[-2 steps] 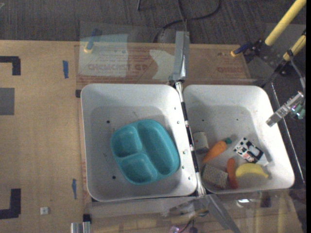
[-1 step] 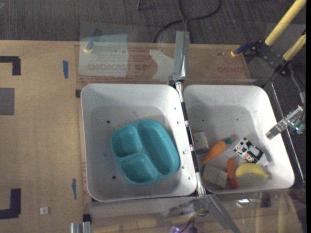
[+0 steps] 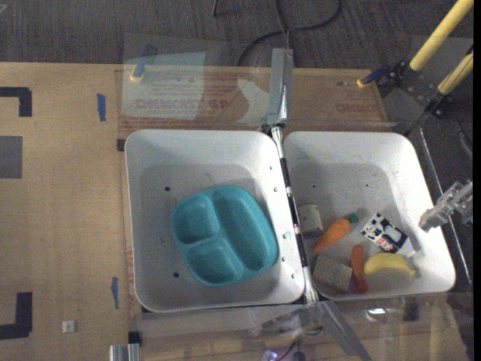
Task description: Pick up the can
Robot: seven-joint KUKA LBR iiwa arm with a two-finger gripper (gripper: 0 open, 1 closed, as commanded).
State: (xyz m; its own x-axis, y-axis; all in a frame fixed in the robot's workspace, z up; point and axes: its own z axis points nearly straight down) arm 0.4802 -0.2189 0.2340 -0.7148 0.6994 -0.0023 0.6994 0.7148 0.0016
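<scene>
The can [image 3: 310, 219] lies against the left wall of the right bin [image 3: 340, 150], beside a carrot [image 3: 333, 235]. The tool [image 3: 443, 207] hangs over the bin's right rim; its grip state is unclear.

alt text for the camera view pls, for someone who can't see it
Two shallow white bins sit side by side on a wooden bench, seen from above. The left bin holds a teal divided plate; the right bin holds a small can, carrot, banana and other small items. The gripper hangs at the right bin's right rim.
</scene>
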